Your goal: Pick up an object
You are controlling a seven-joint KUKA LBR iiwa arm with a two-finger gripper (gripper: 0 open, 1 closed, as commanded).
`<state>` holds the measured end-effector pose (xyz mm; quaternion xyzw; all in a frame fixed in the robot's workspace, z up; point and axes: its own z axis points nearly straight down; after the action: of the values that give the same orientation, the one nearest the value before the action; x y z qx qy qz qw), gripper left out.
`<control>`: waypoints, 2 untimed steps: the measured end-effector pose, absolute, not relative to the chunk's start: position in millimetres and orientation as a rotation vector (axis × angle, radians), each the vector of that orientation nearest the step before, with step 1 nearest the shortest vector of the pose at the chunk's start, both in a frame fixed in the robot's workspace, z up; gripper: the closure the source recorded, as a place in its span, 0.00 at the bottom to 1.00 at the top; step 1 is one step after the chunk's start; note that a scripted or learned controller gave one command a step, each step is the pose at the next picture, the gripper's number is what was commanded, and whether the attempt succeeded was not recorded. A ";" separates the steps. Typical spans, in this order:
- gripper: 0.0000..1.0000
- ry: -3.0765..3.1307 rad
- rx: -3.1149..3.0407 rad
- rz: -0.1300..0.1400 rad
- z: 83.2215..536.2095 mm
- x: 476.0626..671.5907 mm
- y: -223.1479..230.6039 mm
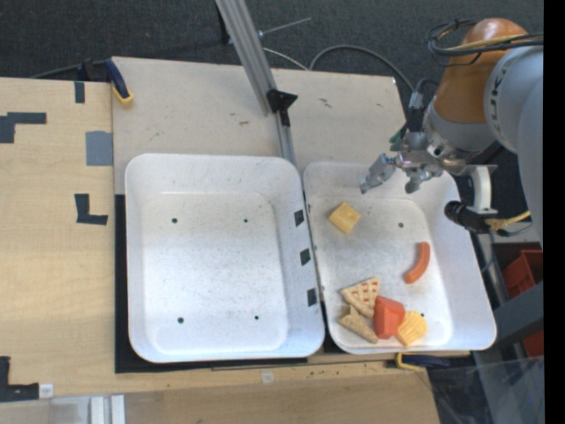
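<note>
Your gripper [392, 177] hangs with fingers apart and seemingly empty, the yellow cube [344, 217] lying just below-left of it.

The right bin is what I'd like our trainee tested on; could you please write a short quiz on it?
1. True or false: the yellow cube lies apart from the other items.
2. Which item lies nearest the bin's right wall? A) sausage B) waffle C) yellow cube
3. Fill in: the gripper hangs over the bin's ___ end.

Key: 1 true; 2 A; 3 far.
</note>
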<state>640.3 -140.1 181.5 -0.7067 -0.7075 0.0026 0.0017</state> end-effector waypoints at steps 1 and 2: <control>0.00 -2.219 -2.217 0.009 128.5 646.2 -146.4; 1.00 -2.225 -2.217 0.003 142.4 647.8 -145.2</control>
<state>647.8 -145.2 142.4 -0.7058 -0.7084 0.0010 0.0004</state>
